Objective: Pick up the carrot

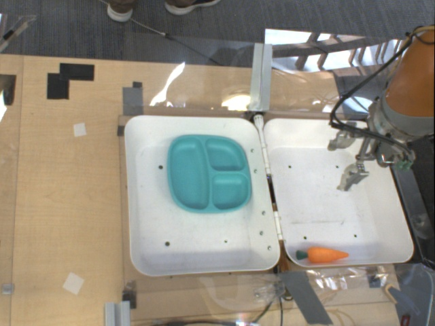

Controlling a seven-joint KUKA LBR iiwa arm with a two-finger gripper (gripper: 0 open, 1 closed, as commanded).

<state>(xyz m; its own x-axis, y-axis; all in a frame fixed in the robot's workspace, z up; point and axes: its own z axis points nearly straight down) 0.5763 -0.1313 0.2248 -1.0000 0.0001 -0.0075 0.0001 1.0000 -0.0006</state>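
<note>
The orange carrot (pixel 327 255) with a small green top lies on its side along the front edge of the right bin (pixel 380 209), green end pointing left. My gripper (pixel 346 160) hovers over the back right part of that bin, well behind the carrot. Its two fingers (pixel 353 176) stand apart, open, with nothing between them. The arm with its orange band (pixel 412 73) reaches in from the right.
A teal divided plate (pixel 208 173) lies in the left bin (pixel 146 236). A metal divider (pixel 267 182) runs between the two bins. Cables (pixel 353 94) loop beside the wrist at the back right.
</note>
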